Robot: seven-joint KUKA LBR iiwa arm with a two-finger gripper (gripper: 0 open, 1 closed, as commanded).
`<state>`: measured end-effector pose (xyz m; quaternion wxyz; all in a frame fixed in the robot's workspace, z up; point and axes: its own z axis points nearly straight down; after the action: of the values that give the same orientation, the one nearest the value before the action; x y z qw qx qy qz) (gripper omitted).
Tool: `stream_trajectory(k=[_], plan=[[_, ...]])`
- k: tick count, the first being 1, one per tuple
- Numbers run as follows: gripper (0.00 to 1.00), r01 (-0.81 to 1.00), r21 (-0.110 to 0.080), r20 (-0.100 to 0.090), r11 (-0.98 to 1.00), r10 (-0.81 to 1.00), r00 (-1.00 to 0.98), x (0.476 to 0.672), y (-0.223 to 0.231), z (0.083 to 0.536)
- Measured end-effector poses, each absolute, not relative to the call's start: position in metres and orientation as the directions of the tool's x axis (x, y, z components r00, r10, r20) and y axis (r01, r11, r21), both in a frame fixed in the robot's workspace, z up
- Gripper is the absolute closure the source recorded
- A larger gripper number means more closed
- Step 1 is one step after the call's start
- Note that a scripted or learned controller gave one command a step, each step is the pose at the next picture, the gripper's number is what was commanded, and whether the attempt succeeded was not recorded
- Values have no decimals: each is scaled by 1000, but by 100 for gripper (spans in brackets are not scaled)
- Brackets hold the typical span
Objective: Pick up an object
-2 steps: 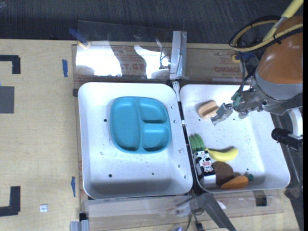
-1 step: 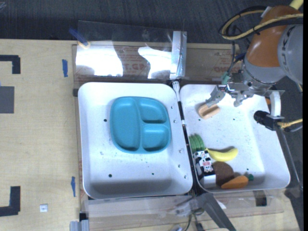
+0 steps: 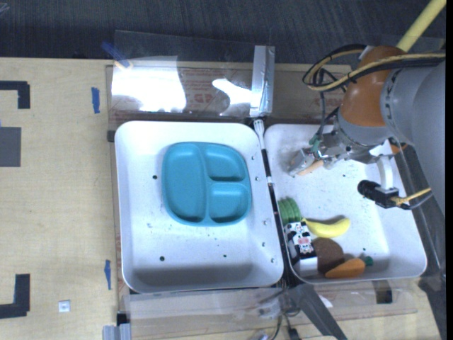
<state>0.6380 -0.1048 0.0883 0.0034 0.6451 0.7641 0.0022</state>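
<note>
Reaching in from the right side of the frame: grey arm (image 3: 417, 98) with an orange band, bent over the right bin (image 3: 403, 250). Hanging over the upper left part of that bin, close to the wall between the two bins: claw (image 3: 309, 161). Too blurry to tell if clenched or let go, or if anything sits inside.

Lying in a bunch at the lower left of the right bin, well apart from the claw: five small toys. Highest up, green toy (image 3: 289, 210). Just under it, black and white block (image 3: 300, 238). To the right of those two, yellow banana (image 3: 329, 226). Below the banana, brown lump (image 3: 328, 252). Lowest of all, just beside the brown lump, orange carrot (image 3: 347, 267).

Sitting in the middle of the left bin (image 3: 134, 190): blue plate (image 3: 207, 183) split into three parts.

Holding both bins: light wooden desk (image 3: 56, 211), with bare wood on the left side of the frame. Looping by the arm at the upper right: black and yellow wires (image 3: 333, 66).
</note>
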Motion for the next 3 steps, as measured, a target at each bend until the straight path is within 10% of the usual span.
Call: stream_trajectory(k=[1,2,3], plan=[[100,986,4,-1,168,986,-168,637,-104,98],[100,986,8,-3,169,986,-169,639,-104,109],[100,991,9,3,137,991,-137,602,1,189]])
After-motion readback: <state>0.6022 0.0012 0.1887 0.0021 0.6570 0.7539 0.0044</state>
